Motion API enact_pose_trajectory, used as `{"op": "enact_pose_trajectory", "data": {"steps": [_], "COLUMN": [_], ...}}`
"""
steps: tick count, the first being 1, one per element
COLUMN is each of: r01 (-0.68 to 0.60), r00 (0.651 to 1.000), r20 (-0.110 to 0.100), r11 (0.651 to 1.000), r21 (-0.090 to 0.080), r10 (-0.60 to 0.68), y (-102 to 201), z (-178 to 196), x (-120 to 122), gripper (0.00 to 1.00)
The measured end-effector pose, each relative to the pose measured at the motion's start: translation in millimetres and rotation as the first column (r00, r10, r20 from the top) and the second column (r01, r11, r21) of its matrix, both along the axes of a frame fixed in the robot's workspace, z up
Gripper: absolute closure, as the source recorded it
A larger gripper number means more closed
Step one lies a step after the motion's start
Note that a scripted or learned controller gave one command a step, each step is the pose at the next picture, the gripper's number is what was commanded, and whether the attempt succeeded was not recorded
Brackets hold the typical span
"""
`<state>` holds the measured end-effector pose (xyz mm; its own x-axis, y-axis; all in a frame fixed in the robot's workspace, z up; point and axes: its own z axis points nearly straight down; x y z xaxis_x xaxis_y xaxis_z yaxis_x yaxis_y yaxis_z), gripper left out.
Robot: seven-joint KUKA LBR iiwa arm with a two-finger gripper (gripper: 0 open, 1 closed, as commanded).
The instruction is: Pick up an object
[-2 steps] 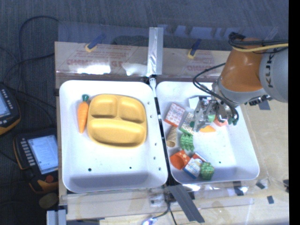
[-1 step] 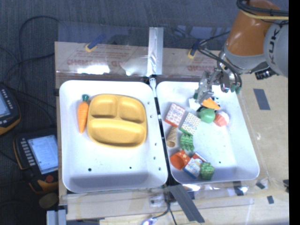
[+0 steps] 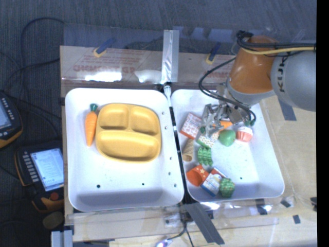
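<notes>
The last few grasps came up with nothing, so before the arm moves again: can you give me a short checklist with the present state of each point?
1. Gripper over the right bin: ok.
2. An object between the fingers: cannot tell; clutter hides the tips.
3. Targets in reach: ok; the green round piece and the pink card lie close by.
4. Target free of neighbours: not ok; the toys are crowded together.
5. Left bin undisturbed: ok; the carrot lies beside the yellow tray.
</notes>
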<state>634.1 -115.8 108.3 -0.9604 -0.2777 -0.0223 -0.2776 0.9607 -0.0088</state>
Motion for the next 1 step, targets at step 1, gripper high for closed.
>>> {"op": "enact_pose_trajectory", "data": {"steps": [1], "r01": [-0.005], "r00": [1.0], "r20": [-0.019], "r11": [1.0], "r21": [0.002], "r10": [0.005], "y": [33.1], "z": [76.7], "x": [27.6], "gripper": [1.0]}}
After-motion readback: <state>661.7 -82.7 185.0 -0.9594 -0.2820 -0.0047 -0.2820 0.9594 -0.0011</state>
